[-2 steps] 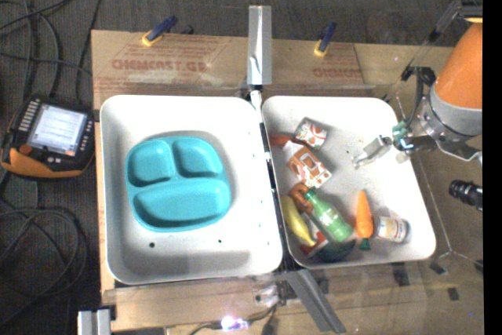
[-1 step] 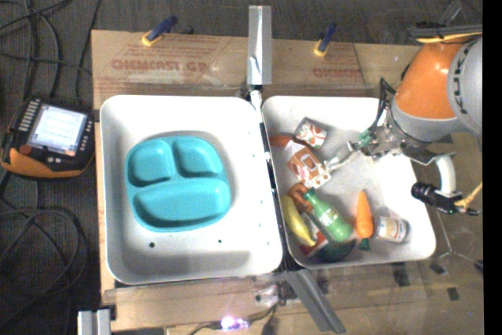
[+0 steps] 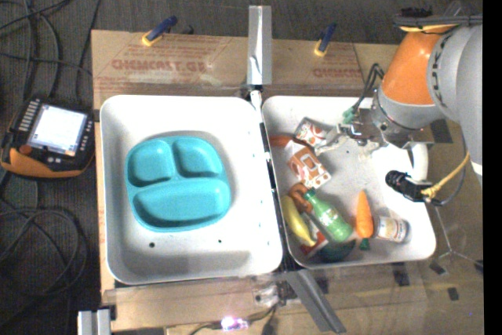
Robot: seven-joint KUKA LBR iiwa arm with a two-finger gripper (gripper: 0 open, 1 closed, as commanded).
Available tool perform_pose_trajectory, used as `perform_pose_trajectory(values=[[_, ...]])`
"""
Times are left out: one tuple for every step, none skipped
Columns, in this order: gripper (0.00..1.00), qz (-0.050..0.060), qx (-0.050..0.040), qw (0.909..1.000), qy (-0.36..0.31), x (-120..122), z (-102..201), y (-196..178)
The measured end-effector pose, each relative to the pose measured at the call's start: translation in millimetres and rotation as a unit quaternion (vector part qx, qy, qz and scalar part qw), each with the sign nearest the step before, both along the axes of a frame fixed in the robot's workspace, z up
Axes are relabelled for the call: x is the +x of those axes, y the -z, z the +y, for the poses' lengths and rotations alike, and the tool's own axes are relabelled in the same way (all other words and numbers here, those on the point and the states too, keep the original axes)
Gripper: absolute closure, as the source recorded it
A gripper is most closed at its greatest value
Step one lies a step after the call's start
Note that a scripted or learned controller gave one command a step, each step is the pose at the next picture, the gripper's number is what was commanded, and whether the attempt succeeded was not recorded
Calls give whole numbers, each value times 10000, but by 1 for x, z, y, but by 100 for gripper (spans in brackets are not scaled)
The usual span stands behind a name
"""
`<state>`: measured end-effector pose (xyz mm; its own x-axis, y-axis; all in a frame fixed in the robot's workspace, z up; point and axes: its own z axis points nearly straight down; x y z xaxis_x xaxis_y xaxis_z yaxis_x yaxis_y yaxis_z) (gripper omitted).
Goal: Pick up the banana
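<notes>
- The banana (image 3: pixel 297 220) is lying in the right bin (image 3: pixel 420 235), near its left wall, just beside a green bottle (image 3: pixel 328 217).
- The gripper (image 3: pixel 345 131) is hovering over the bin's upper middle, well apart from the banana.
- Its jaws are perhaps slightly apart; I cannot tell.
- A blue tray (image 3: pixel 180 183) is sitting in the left bin (image 3: pixel 118 247).
</notes>
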<state>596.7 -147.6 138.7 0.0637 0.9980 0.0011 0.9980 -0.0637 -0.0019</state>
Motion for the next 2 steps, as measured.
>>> perform_pose_trajectory(values=[[0, 9, 5, 9934, -1147, -105, 57, -44], [0, -63, 9, 9786, -2058, -109, 24, 45]])
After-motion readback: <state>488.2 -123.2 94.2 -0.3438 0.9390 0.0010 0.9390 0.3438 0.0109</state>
